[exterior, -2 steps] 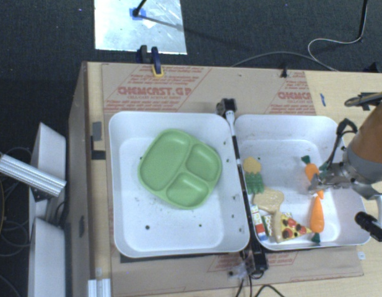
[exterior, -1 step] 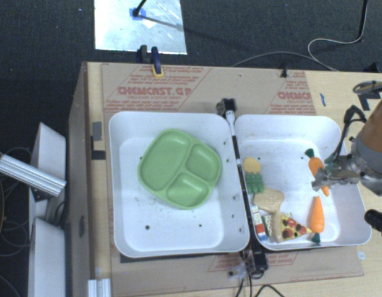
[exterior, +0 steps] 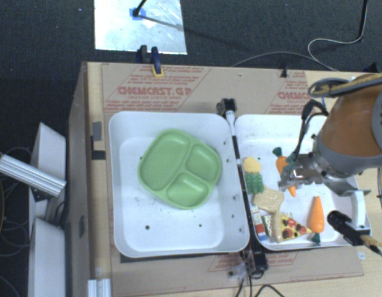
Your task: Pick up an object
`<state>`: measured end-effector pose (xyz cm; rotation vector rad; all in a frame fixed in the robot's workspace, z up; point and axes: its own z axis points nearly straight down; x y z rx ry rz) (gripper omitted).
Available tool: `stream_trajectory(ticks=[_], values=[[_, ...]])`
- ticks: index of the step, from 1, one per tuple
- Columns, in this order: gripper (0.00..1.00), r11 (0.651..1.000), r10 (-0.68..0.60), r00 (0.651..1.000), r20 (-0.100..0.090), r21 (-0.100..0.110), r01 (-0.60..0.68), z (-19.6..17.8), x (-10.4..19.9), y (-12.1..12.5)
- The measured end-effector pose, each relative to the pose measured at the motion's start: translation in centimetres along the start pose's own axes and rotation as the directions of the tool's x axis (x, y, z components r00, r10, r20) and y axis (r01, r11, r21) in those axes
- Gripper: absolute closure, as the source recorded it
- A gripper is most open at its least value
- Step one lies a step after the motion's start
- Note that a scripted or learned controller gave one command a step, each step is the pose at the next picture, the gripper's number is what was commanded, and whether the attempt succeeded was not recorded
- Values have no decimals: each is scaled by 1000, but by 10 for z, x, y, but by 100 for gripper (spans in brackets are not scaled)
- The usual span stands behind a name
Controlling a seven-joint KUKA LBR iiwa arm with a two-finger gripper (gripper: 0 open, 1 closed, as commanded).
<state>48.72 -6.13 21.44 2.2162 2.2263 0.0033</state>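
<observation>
The gripper (exterior: 294, 177) hangs low in the right bin (exterior: 265, 129), beside a small carrot (exterior: 282, 163) and above a cracker (exterior: 269, 200); whether the jaws are apart or together cannot be told. Nothing is seen lifted (corn (exterior: 252, 164), pizza (exterior: 291, 226) and a larger carrot (exterior: 316, 214) lie on the bin floor), so the pick appears not yet done

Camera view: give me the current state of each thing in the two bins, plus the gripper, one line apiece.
Green plate: right way up in the left bin, nothing on it.
Small carrot: in the right bin, beside the gripper.
Large carrot: lying loose, right bin.
Pizza slice: flat, near the front wall.
Corn cob: lying by the divider.
Gripper: low in the right bin.
</observation>
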Motion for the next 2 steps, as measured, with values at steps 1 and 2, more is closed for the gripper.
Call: stream_trajectory(ticks=[1,2], values=[[100,1000,1,1000,0,2,-1,23,119,0],[100,1000,-1,1000,0,-1,1,-62,140,1]])
